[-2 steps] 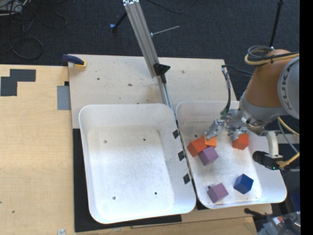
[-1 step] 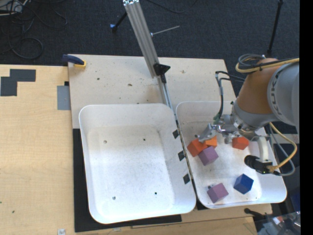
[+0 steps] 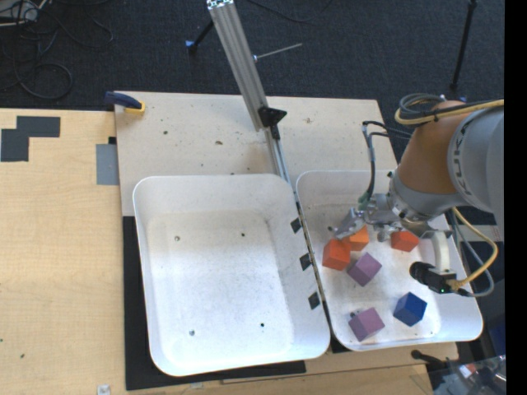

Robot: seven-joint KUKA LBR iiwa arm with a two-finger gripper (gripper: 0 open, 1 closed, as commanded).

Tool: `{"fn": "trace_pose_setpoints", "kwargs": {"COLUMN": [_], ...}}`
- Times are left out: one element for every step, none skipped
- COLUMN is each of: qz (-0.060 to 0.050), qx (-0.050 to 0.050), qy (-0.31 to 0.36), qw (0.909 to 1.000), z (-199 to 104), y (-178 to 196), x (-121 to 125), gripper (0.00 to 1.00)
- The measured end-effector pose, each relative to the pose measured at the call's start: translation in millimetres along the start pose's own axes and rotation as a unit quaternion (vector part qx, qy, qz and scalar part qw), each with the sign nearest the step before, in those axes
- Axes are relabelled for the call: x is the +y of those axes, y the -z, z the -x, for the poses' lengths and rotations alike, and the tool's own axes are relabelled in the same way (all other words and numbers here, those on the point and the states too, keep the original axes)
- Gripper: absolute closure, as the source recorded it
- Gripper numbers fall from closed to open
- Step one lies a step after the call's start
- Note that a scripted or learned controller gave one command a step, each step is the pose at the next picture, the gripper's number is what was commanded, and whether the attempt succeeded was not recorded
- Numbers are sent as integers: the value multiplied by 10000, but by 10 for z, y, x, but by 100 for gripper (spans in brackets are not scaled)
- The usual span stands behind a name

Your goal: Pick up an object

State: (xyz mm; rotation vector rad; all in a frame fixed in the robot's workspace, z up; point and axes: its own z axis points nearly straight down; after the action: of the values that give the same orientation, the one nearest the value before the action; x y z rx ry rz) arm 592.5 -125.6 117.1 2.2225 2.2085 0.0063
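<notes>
- Pincer (image 3: pixel 360 219) low in right bin (image 3: pixel 461 323), w/ my tips at a small orange block (image 3: pixel 359 237); can't tell if open or closed.
- Bigger orange cube (image 3: pixel 336 254) just left of it, purple cube (image 3: pixel 364 268) below.
- Red-orange block (image 3: pixel 404 239) to the right.
- Blue cube (image 3: pixel 410 309) & 2nd purple cube (image 3: pixel 366 322) nr front rim.
- Left bin (image 3: pixel 156 196) alongside.

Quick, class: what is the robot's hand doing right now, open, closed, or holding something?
Hand: low in the right bin, at an orange block; open or closed cannot be told.
</notes>
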Motion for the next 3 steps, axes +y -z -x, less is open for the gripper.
{"fn": "trace_pose_setpoints", "kwargs": {"qz": [-62,-35,-43], "qx": [18,17,16], "qy": [-39,35,35], "qw": [10000,10000,10000], "z": [8,-68,-52], "y": [35,613,923], "x": [-37,-11,-8], "gripper": [100,100,100]}}
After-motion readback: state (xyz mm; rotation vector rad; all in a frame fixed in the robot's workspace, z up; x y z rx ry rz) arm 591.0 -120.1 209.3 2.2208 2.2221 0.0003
